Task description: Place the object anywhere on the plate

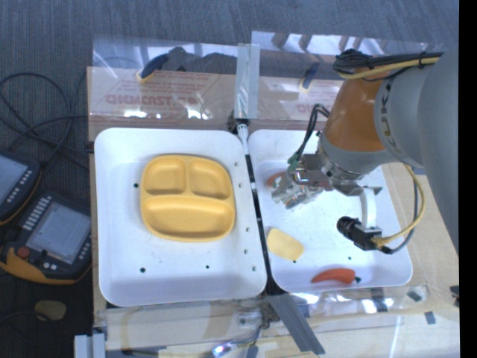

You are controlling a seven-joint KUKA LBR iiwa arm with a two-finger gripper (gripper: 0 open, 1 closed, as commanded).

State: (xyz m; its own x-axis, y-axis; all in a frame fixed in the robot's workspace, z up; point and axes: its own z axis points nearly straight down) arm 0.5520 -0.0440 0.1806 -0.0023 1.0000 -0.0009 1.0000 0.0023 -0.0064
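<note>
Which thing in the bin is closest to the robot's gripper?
The small red-orange piece right beside the gripper. The pale yellow wedge lies lower down, and the long red-orange thing lies farther still, near the bin's front edge.

A yellow three-compartment plastic plate [187, 198] lies flat at left of centre; a pale yellow wedge [284, 244] lies lower centre; a red-orange elongated piece [333, 276] rests lower right.

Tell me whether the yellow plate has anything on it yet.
Empty. All three compartments of the yellow plate show bare yellow, and the cheese wedge and red pepper lie in the right bin.
</note>
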